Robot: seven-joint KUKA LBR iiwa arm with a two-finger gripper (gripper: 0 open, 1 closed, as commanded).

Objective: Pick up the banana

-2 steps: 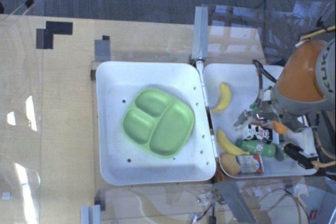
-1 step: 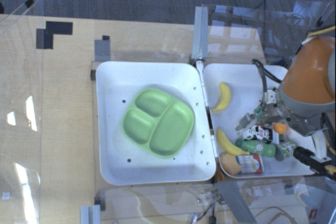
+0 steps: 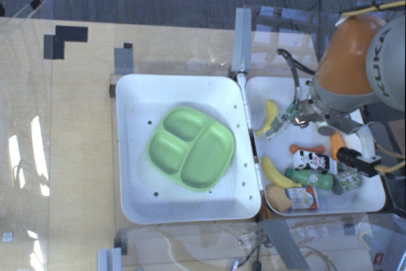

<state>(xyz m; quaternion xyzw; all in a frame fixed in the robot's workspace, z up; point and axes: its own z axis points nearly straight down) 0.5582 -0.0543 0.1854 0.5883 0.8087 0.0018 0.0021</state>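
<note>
A bread roll (image 3: 277,198) and small carton (image 3: 303,198) lie at the right bin's (image 3: 374,203) near edge, beside a second banana (image 3: 278,173). The tool (image 3: 277,128) pinches the banana (image 3: 269,116). The left bin (image 3: 127,200) holds a green divided plate (image 3: 191,148).

Black letters "KU" can be read on the grey arm (image 3: 387,66).

Right bin (image 3: 374,200) crowded; left bin (image 3: 133,136) roomy
</note>
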